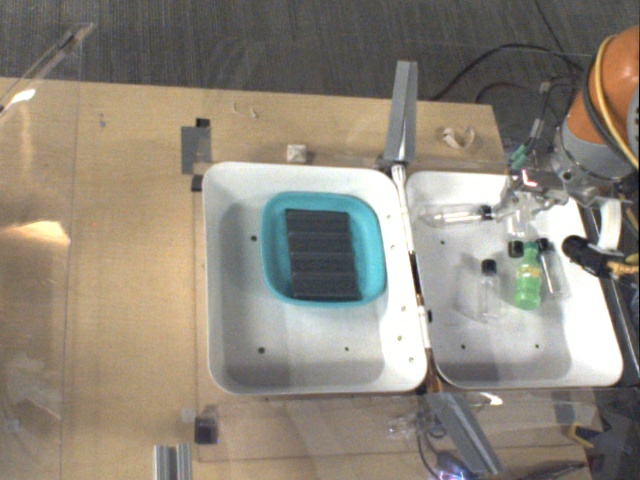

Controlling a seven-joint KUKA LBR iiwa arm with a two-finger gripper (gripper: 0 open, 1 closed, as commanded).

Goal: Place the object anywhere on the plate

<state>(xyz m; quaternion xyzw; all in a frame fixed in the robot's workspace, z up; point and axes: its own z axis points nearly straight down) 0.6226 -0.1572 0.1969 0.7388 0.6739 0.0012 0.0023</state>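
A teal square plate [271, 253] lies in the left white bin [232, 348]. On it rests a dark, ridged rectangular block [322, 255]. In the right bin [590, 363] a small green bottle [527, 284] lies near the middle. A clear bottle with a black cap [483, 290] lies to its left, and another clear bottle [453, 214] lies on its side near the bin's far edge. My gripper [528, 230] hangs over the right bin, just above the green bottle's far end. Nothing is visibly held in it.
A grey metal post [402, 108] stands behind the gap between the bins. Cables run at the far right behind the arm [610, 98]. Small black brackets [198, 140] sit on the wooden bench around the bins.
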